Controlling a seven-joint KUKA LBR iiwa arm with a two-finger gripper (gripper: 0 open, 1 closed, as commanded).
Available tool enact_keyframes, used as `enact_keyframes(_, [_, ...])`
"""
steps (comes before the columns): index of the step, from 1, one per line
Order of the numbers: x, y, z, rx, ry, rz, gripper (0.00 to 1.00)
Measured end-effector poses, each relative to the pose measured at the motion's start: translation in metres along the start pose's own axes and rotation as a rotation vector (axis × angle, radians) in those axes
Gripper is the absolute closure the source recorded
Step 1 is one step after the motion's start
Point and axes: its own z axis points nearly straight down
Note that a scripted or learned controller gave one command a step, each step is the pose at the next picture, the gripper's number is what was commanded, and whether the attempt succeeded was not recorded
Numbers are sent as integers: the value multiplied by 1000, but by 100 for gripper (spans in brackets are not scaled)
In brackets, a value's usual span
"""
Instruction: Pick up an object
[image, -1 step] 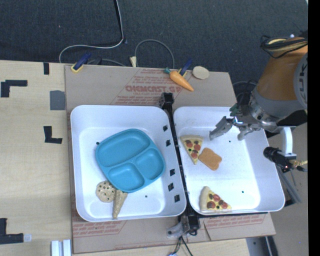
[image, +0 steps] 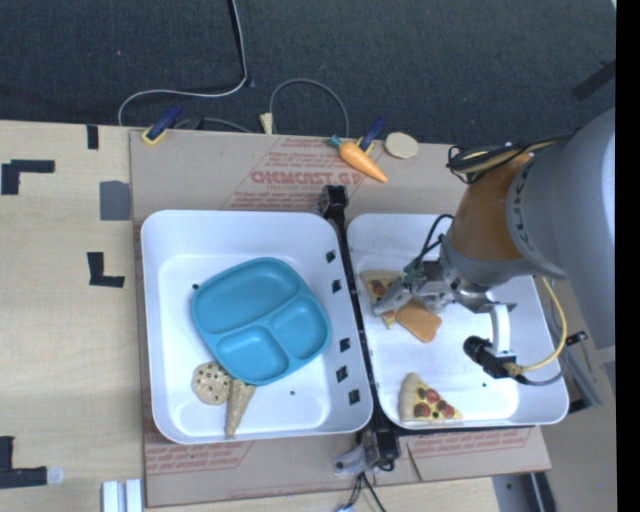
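In the right bin (image: 530, 405) my gripper (image: 397, 297) hangs low over the left part, next to an orange-brown toy food piece (image: 420, 323) and a pizza slice (image: 377, 286) lying by the divider. Another pizza slice (image: 428, 401) lies near the bin's front edge. The left bin (image: 165, 250) holds a blue divided plate (image: 261, 319), a cookie (image: 210, 383) and a waffle cone (image: 237, 403). The arm's body covers the upper right of the right bin.
A toy carrot (image: 362, 162) and a tan round disc (image: 402, 146) lie on the cardboard behind the bins. Cables run along the back edge and a yellow cable (image: 540, 368) loops over the right bin's right side.
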Motion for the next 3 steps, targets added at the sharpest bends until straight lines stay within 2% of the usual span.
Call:
enact_keyframes(1, [-14,-28,-8,-2,3,3,0])
enact_keyframes(2, [19,37,-7,0,3,-2,0])
enact_keyframes(3, [18,35,-17,1,4,1,100])
